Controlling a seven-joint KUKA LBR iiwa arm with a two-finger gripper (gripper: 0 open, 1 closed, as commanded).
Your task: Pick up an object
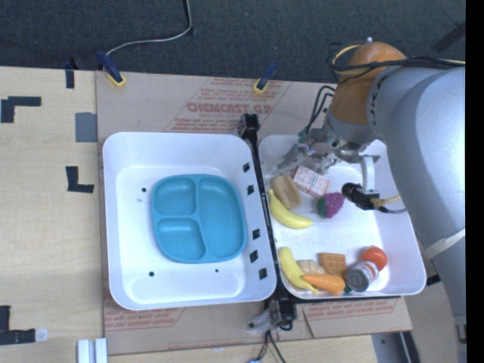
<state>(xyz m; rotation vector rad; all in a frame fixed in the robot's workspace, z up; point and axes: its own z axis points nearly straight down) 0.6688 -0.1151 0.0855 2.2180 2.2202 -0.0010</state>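
The gripper (306, 156) is being hovered low over the right bin's (404, 274) back end, likely to line up on the pink-and-white box (311, 180) just beneath it — whether the fingers are wide or narrow can't be told.

two white bins (121, 225), two bananas (287, 212), one blue plate (199, 218), one carrot (325, 283).

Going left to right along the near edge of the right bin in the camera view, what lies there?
Banana → orange carrot → silver can → red tomato.
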